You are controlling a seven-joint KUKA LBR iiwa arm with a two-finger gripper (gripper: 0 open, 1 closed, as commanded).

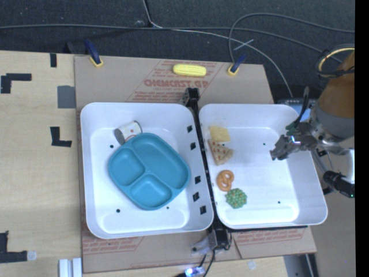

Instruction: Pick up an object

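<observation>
The right bin (288,212) holds a yellow cheese wedge (218,134), a tan waffle-like piece (220,152), an orange pretzel (225,179) and a green broccoli floret (236,198), all along its left side. My gripper (281,150) hangs over the right part of that bin, well to the right of these items, with nothing seen between its fingers. The left bin (92,154) carries a blue divided plate (148,170) and a small white cup (128,131) lying on its side.
A yellow corn cob (189,70) lies on the cardboard behind the bins. Blue-and-yellow clamps (93,55) (236,64) pin the cardboard. Cables run across the dark floor at the back. A black divider (199,154) joins the two bins.
</observation>
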